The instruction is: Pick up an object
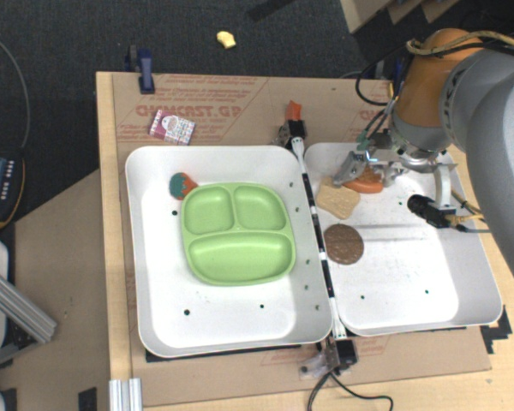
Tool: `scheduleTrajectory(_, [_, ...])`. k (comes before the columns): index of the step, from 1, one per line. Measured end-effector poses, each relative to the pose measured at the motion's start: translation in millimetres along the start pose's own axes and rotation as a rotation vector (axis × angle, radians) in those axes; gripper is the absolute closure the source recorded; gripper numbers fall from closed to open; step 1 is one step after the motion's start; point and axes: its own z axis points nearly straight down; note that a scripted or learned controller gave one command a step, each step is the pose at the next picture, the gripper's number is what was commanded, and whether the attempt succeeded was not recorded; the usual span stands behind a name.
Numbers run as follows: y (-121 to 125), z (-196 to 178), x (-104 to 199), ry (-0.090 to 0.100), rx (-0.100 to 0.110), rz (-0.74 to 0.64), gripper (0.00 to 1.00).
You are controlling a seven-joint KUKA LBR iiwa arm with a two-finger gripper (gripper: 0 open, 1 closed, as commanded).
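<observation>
Camera view from above, at a slant: a plywood bench (214, 101) printed with faded red lettering stands on dark carpet (68, 24), where a small yellow scrap (226, 38) lies well beyond the bench's far edge. A blue clamp (142, 68) grips the far left corner of the board, and a pink-and-white printed packet (172, 127) lies flat on the wood just behind the left bin (154, 298). An orange-tipped black clamp (293, 122) sits at the far end of the seam where the two bins meet. The left bin holds a green three-compartment plate (237, 255), upright and with nothing in its sections; a small teal-and-red toy (182, 185) rests against the plate's far left corner. In the right bin (411, 289), a tan square slice (337, 201), possibly toy bread, lies near the seam, with a brown round disc (343, 244) just in front of it, close but apart. An orange piece (370, 183) lies at the far side of this bin, touching or nearly touching the slice. The grey arm (488, 101) reaches in from the right, and its gripper (360, 168) hangs directly over the orange piece, very low; whether it is wide, narrow or holding anything cannot be told from this angle.
</observation>
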Motion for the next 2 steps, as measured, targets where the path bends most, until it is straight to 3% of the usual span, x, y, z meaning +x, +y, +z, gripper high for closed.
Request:
scheduleTrajectory(1, [0,-11,-1,0.001,-0.004,0.003,1.0])
scheduleTrajectory(2, [-11,-3,23,0.0,-0.018,0.004,1.0])
